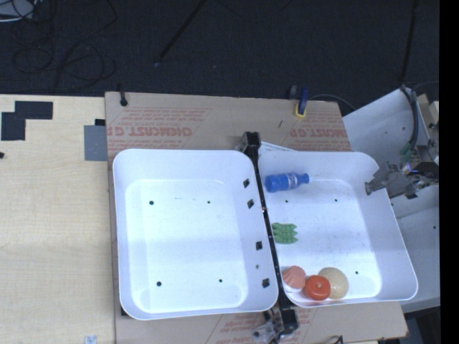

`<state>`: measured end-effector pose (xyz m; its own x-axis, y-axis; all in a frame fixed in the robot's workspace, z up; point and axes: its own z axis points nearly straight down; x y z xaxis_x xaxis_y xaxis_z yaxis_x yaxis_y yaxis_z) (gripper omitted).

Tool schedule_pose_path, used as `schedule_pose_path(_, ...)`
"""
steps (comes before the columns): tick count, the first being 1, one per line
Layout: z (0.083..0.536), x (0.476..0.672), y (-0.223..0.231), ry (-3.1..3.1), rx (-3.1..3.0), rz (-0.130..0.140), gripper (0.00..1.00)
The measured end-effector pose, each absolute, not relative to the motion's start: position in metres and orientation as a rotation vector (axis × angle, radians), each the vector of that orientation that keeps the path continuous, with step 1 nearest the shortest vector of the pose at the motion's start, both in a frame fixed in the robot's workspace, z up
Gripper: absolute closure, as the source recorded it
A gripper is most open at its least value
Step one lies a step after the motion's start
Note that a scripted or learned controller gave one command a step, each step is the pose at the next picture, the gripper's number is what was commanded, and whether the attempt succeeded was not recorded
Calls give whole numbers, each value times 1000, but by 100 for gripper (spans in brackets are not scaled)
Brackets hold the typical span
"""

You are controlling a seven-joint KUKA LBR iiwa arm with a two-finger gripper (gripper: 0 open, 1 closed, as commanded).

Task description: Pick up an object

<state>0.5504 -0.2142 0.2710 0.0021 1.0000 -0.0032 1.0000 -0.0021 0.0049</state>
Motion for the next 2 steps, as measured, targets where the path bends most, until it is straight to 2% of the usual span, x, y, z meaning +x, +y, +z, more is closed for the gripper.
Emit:
schedule_pose_path(1,275,551,-213,2223,2222,-3,100)
schedule_pose_path(2,395,539,-173,2220,2208,11,100)
